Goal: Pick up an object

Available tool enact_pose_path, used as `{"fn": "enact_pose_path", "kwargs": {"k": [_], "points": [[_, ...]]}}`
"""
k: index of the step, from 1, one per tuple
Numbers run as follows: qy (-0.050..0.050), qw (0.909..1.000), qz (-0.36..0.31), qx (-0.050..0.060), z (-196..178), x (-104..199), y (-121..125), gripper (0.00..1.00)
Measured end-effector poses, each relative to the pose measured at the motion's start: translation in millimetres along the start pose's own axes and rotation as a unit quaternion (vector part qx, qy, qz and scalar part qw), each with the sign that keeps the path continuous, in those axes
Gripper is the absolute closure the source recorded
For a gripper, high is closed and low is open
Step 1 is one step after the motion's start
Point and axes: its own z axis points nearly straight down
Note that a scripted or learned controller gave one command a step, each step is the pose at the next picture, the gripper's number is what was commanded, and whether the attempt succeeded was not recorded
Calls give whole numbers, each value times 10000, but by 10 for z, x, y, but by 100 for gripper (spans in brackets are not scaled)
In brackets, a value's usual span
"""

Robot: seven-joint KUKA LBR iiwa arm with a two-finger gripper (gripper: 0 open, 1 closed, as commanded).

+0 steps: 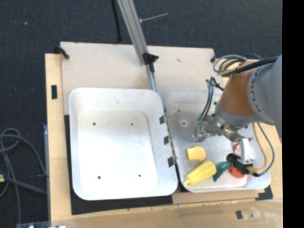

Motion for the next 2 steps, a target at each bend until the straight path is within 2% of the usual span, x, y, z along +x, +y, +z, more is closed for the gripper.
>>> {"fn": "enact_pose_path", "kwargs": {"k": [1,2], "points": [[-7,10000,-12,-11,-565,-105,78,100],[-5,10000,-60,-11,-1089,-64,182,100]]}}
